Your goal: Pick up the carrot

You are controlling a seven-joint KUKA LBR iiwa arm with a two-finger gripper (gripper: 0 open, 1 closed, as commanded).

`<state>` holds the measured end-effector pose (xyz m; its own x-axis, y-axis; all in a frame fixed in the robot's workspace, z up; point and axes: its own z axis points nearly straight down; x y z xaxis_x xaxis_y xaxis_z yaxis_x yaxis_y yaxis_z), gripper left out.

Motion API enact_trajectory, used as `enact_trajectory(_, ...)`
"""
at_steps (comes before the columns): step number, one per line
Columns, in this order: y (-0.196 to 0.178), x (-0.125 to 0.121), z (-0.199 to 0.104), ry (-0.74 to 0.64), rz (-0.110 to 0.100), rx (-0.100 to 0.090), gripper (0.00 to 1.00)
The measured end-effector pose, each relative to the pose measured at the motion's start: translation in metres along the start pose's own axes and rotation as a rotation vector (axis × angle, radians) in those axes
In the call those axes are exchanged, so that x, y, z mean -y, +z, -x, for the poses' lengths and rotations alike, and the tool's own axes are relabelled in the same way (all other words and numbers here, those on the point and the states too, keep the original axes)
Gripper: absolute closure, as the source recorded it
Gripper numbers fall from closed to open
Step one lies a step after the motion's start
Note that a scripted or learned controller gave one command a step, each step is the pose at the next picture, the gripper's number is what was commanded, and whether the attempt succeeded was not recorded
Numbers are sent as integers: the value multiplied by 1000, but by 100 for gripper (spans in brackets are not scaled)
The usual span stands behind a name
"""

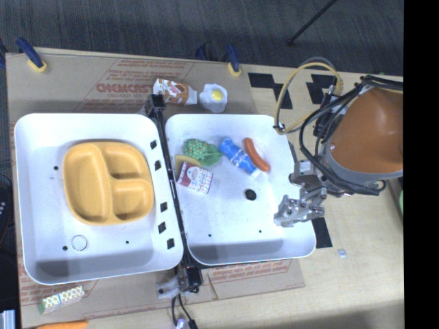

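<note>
Yellow tray (108, 181), blue bottle (237, 154)

**Two bins, side by side**

The left bin (27, 184) holds a tray (108, 181) near its middle. In the right bin (226, 249), toward the far edge, lie a carrot (256, 154), a bottle (238, 155) touching its left, then a pouch (201, 150), with a carton (195, 178) just in front. The gripper (296, 211) hangs over the right edge.

Counter (357, 279): pale wood, under a sheet of printed cardboard (137, 81).
Left bin (34, 204): white, on the cardboard.
Right bin (274, 242): white, touching the left one.
Far edge: small carton (171, 91) beside a white-and-yellow egg toy (214, 96).
Near left corner: wrapped packet (62, 298).
</note>
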<state>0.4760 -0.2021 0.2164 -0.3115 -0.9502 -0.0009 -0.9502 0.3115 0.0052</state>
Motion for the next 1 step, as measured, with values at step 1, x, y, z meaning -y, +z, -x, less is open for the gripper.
enact_trajectory(1,-102,3,-8,-268,-6,-2,100)
